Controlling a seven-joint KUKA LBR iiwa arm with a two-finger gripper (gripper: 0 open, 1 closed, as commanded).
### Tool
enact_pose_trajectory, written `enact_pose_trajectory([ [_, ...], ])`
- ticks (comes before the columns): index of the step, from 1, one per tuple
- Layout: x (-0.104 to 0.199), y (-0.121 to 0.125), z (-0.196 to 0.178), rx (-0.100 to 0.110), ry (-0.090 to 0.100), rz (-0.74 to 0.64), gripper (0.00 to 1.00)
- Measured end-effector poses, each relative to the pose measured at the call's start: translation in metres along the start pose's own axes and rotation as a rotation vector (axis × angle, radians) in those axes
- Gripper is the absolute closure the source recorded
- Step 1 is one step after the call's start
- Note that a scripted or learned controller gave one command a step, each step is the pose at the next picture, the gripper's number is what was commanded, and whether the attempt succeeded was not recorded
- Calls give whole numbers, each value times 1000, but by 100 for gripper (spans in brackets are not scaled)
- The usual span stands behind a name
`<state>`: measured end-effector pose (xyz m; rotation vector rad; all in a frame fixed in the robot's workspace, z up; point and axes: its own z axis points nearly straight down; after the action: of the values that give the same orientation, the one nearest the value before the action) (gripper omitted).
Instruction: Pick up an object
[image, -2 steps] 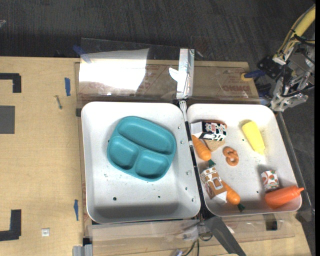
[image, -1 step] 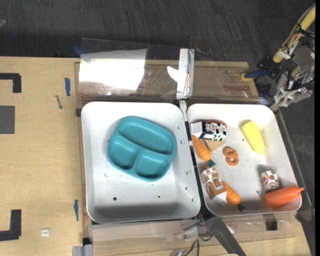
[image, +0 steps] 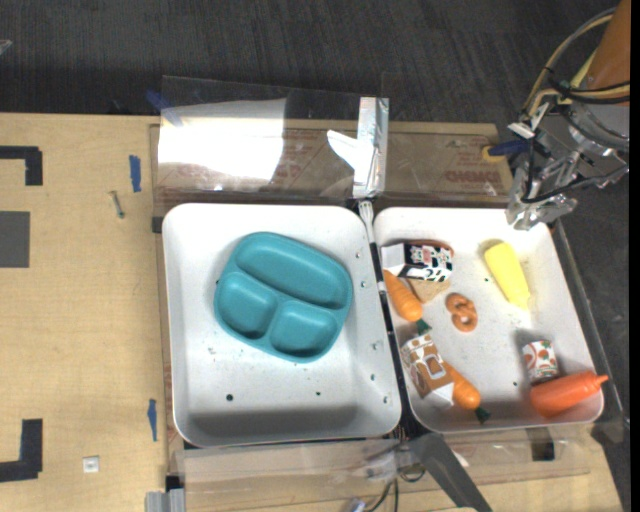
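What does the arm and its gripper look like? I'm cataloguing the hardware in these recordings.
The arm is grey metal with an orange section at the picture's top right. Yellow and dark cables loop alongside it, with a blue piece near the wrist. The gripper is small, pale silver-grey metal.

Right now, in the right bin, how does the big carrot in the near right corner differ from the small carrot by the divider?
The big carrot is thicker and longer than the small carrot. The big carrot lies almost crosswise along the near wall of the right bin; the small carrot lies at a slant beside the dividing wall. The big carrot is redder, the small one paler orange. Both are toy carrots lying flat on the bin floor.
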<state>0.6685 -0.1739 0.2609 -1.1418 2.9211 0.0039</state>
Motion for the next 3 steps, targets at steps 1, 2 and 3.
enact_pose_trajectory([
  [1,122,51,-7,7,2,52,100],
  [2,52,-15,-22,6,-2,146,100],
  [3,4,23,-14,2,-1,113,100],
])
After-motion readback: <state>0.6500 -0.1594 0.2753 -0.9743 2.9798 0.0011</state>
